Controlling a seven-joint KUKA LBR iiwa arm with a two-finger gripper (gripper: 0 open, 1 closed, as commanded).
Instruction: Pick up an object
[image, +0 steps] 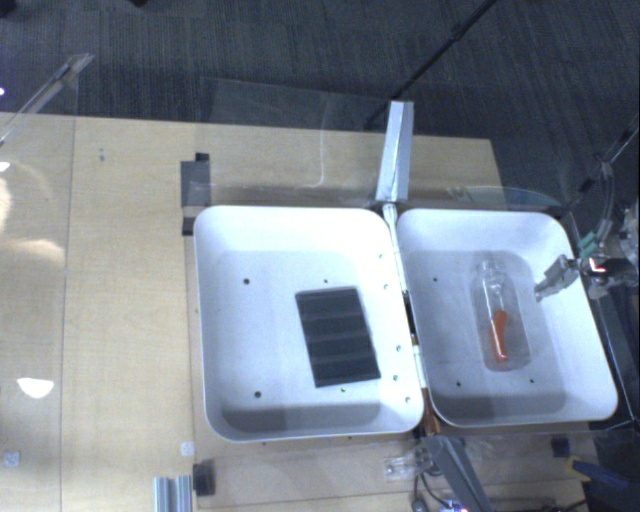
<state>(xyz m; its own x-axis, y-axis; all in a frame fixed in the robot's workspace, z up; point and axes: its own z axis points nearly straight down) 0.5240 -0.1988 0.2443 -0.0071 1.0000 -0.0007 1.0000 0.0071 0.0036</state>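
Note:
A clear plastic bottle (497, 318) with an orange piece inside lies lengthwise in the middle of the right bin (450, 400). A dark ribbed rectangular pad (337, 336) lies flat in the middle of the left bin (230, 400). My gripper (553, 280) reaches in at the right bin's right rim, just right of the bottle's upper half and apart from it. It holds nothing that I can see.
A metal post (396, 150) rises behind the joint between the two bins. Cables and fittings (605, 250) crowd the right edge beside the gripper. The wooden bench (100, 330) spreads out to the left of the bins.

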